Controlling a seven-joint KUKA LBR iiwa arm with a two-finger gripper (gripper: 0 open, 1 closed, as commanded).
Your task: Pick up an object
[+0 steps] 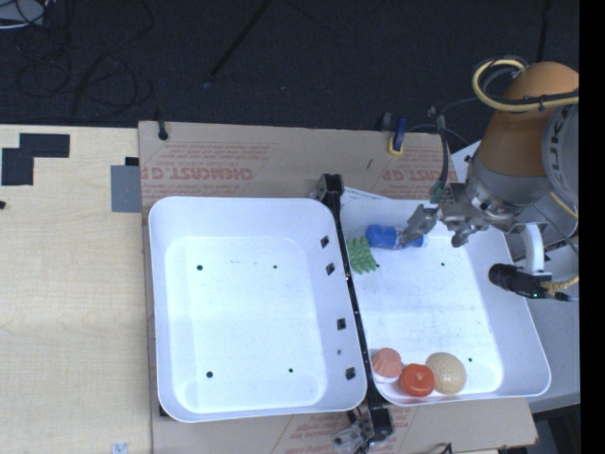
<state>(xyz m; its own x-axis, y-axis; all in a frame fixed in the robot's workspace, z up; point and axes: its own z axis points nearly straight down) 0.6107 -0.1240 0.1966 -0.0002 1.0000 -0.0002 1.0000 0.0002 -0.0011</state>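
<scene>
My gripper (437, 225) hung over the far end of the right bin (515, 372), its fingers spread, one fingertip beside a blue object (383, 236) and pinching nothing. A green piece (361, 253) lay just left of that, and a pink (386, 361), a red (417, 379) and a tan object (447, 372) sat together at the near edge.

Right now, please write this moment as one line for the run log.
arm: over right bin | gripper: beside blue object, far-left corner | green object: next to it | near corner: pink, red, beige items | grasp: not confirmed
</scene>
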